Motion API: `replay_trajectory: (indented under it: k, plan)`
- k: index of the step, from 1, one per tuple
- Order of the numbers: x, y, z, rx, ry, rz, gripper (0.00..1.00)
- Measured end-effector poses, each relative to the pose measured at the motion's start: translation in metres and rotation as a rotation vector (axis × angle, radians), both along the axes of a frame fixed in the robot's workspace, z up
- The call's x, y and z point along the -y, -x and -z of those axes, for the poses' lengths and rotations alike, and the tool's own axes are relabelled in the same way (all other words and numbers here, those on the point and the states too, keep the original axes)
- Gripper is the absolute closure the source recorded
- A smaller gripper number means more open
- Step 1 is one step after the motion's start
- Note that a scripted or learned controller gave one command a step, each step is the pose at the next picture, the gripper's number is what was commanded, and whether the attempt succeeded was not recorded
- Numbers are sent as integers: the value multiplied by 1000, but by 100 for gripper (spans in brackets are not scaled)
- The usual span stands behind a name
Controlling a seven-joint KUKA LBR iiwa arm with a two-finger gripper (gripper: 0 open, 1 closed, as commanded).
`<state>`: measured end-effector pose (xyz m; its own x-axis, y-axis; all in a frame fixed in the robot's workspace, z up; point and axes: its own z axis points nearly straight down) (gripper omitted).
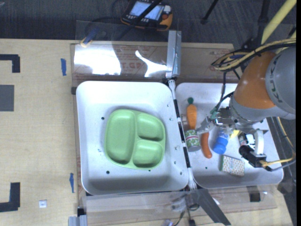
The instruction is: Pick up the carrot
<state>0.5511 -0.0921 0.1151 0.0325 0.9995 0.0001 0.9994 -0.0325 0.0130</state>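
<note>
- In the right bin (275, 173), you see the hand (221, 121) low over the middle, just above a blue bottle (220, 144).
- You cannot tell how far it is open; its tips are blurred against the clutter.
- The carrot (191, 115) lies apart from the hand, near the bin's left wall, green top pointing away.
- Below the carrot sit a small can (192, 140) and a red-orange sausage-shaped piece (206, 145).
- The left bin (89, 126) holds a green divided plate (135, 138).

The arm (263, 86) is cut off at the right edge, perhaps hiding part of the right bin (207, 171).
</note>
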Motion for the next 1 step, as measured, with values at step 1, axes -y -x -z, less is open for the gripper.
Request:
replay_trajectory:
  k: [1]
  plan:
    - [6,9,8,42,7,135,0]
